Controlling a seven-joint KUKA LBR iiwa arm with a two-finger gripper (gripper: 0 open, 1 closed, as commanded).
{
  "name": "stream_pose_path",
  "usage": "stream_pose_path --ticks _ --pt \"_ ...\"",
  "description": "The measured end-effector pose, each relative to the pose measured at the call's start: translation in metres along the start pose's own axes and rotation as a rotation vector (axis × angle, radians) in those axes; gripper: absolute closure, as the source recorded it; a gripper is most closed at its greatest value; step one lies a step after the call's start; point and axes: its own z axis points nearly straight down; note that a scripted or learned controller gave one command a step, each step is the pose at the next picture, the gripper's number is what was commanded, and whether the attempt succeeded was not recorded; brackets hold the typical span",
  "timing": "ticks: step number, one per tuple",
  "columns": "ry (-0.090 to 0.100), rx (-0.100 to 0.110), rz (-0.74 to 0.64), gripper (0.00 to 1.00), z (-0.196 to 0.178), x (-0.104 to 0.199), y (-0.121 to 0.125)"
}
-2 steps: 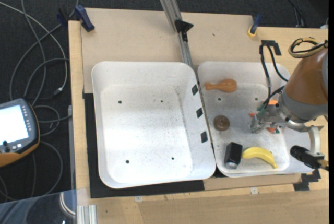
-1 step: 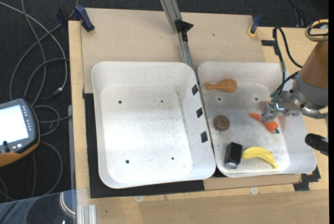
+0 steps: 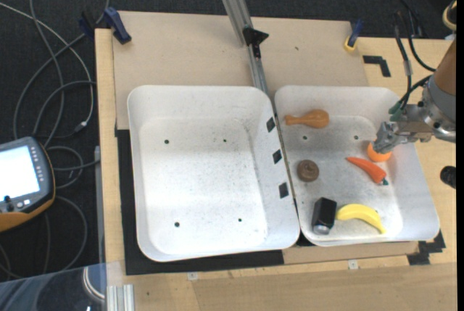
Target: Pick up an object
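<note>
Speckled white plastic bins, matt wood bench

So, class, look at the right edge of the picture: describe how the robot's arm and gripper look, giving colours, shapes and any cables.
The arm is grey and rounded, with an orange band at the top right edge of the view. Black cables run down beside it. The gripper is a small grey metal piece with a spot of green on it.
</note>
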Motion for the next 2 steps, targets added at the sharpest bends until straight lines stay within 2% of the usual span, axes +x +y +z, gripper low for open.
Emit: stream_pose_path --ticks 1,2 --pt "0.000 0.002 0.001 1.00 -0.048 -0.009 0.002" --pt "0.003 0.005 -0.004 1.00 -0.046 0.041 0.023"
